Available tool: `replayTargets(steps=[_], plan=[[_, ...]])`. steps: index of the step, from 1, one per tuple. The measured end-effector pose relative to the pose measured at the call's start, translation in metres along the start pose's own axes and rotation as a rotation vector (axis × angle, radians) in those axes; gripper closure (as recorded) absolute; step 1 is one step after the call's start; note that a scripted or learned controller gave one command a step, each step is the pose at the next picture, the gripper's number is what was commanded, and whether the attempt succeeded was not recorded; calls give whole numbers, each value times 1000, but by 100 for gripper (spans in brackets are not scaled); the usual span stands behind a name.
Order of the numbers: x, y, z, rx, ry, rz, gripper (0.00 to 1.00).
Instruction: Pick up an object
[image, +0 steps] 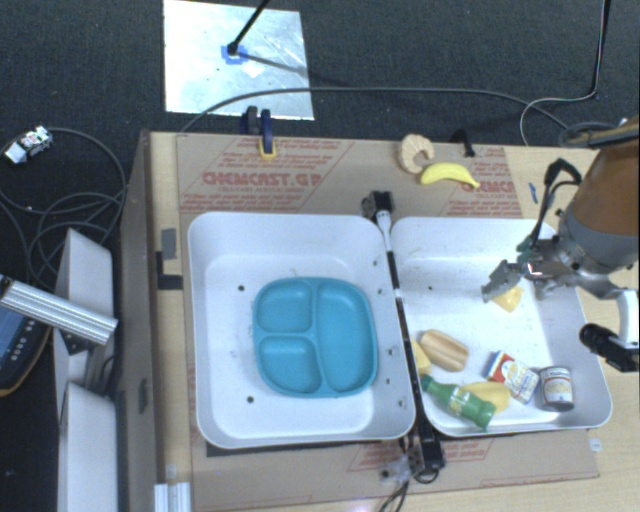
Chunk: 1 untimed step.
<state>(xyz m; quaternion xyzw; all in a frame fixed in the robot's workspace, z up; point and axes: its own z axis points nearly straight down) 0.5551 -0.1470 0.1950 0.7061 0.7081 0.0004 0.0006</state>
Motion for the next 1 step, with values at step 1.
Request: replayTargets(steps=[1], plan=[[-60, 92, 24, 0, -1, -1, 0]])
